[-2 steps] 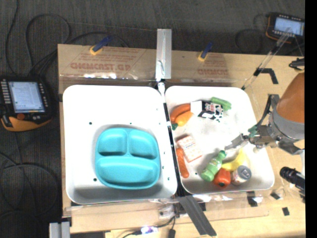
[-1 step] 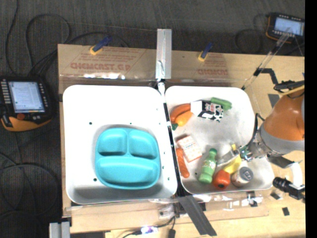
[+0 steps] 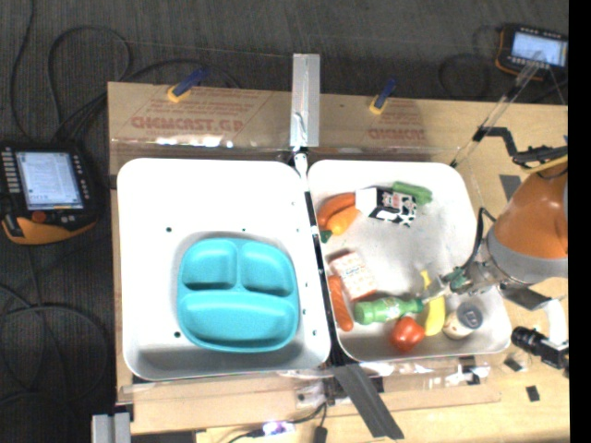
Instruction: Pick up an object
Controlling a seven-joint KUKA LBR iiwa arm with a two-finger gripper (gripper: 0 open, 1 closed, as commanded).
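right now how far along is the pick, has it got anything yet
Done so far: the arm has reached into the right bin, with the gripper low near the banana and tomato. In hand: nothing I can see lifted; whether it grips anything is hidden from this angle. Left: grasp one of the toys and raise it out. The blue tray sits in the left bin, untouched.

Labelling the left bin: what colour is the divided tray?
Light blue tray, three compartments, seen best in the camera view.
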